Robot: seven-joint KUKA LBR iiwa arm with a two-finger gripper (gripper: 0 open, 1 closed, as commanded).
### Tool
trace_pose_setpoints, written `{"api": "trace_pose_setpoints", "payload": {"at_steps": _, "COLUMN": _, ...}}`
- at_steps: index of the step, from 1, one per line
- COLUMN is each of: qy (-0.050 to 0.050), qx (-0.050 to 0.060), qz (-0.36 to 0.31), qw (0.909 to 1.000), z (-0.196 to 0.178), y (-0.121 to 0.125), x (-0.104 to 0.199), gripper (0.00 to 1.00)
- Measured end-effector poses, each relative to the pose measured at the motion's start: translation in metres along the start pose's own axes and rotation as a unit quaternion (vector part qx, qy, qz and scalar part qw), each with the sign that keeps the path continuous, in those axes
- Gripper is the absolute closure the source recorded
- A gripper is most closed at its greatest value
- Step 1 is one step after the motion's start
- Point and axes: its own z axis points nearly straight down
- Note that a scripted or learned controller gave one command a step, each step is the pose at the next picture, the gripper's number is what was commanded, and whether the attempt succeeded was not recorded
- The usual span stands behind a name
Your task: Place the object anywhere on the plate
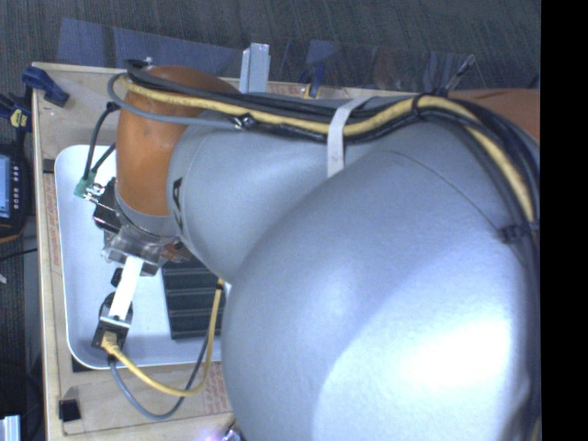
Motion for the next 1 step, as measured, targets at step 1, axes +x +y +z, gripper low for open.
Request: {"api": "trace_pose_setpoints", "payload": {"at_steps": 1, "qy": 0.002, "qx": -0.003, "qz": -0.125, "qw": 0.9921, "z": -0.0754, "y": 0.0444, "x": -0.1173, "gripper": 1.00}}
